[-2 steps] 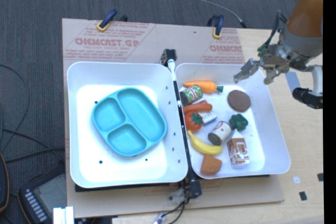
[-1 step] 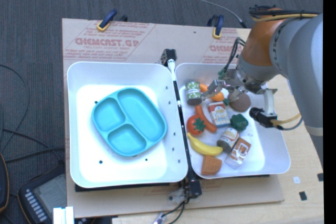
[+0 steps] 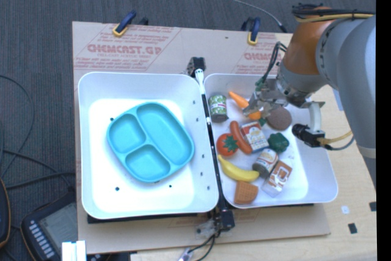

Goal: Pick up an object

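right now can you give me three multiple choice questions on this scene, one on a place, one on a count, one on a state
1. Where is the blue plate?
A. left bin
B. right bin
C. on the floor

2. How many sections does the plate have?
A. two
B. three
C. five

3. How does the banana lie?
A. flat in the right bin
B. on the plate
C. hanging over the rim

Answers:
1 A, it sits in the left bin.
2 B, three hollows show.
3 A, it lies on the bin floor beside the tomato.
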Motion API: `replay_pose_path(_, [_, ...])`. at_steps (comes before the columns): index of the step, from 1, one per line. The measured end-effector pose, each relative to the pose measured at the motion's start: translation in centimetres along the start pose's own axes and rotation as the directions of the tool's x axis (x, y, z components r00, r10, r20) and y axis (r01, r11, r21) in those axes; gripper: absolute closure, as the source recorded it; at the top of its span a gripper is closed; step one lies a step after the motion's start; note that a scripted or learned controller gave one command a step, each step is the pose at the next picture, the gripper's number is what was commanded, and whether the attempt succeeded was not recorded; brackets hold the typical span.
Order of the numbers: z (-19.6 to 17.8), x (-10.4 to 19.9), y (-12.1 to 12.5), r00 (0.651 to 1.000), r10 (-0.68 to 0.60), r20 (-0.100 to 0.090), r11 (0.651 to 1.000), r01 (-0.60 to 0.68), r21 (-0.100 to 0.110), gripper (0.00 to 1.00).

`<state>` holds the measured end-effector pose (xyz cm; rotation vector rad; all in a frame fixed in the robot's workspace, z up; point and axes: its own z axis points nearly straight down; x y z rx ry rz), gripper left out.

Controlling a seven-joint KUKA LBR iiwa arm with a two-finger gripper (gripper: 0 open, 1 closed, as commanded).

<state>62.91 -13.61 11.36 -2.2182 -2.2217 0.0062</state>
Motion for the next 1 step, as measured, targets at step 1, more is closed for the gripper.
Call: replay_pose_path(1, [-7.11,6.44,-3.97,1.0,-0.001,-0.002,1.0,0.001,-0.004,1.0])
